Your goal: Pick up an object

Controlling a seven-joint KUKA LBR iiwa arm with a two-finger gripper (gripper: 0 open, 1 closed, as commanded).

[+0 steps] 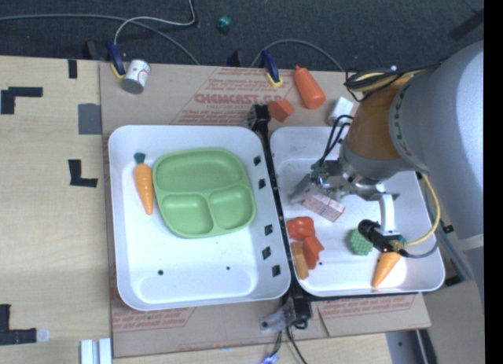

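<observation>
Camera view places my arm (pixel 440 119) at the right of the frame, reaching down into the right bin (pixel 424 280). My claw (pixel 326 185) sits low at the centre of that bin, directly over a small pale packet with pink markings (pixel 324 206); whether the claw has closed on anything cannot be told from this angle. Other items in the right bin: an orange-red piece (pixel 305 237) near the lower-left wall, a green broccoli-like piece (pixel 360 243) lower right of the claw, and an orange cone-shaped carrot (pixel 385 268) near the lower-right corner. The left bin (pixel 126 197) holds a green divided plate (pixel 204 192) at its centre, with a carrot (pixel 144 184) lying just beside the plate's left edge. On the bench (pixel 47 221) above the bins lie an orange cylinder (pixel 310 88) and a small white can (pixel 136 75), well apart from each other.
</observation>
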